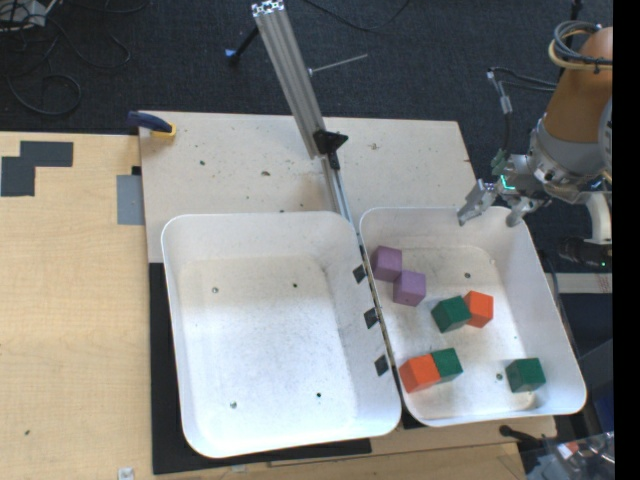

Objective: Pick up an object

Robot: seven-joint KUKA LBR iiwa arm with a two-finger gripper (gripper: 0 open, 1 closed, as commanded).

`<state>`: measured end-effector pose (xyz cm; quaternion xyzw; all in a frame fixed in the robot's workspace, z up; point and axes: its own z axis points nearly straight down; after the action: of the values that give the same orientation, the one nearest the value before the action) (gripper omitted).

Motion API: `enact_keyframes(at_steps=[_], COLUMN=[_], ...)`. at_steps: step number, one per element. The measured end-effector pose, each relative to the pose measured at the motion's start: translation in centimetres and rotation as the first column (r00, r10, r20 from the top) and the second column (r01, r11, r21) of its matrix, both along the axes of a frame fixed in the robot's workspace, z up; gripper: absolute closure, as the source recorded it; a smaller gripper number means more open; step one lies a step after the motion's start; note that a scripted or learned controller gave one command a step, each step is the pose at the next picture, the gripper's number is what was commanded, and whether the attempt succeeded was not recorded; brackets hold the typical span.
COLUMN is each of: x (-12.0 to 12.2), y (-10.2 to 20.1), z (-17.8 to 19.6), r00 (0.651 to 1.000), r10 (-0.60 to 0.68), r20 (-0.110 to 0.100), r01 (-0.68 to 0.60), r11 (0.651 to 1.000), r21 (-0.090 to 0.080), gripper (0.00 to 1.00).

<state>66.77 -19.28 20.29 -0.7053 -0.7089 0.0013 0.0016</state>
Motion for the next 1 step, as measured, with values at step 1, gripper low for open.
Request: enact_keyframes(at_steps=[1], x=[-0.58], y=[-0.09], z=[-4.50], r00=[1.000], r10=[-0.005], r20=[-0.003], r01=[0.005], r11=[1.000], r21=[0.001], gripper=[0.00])
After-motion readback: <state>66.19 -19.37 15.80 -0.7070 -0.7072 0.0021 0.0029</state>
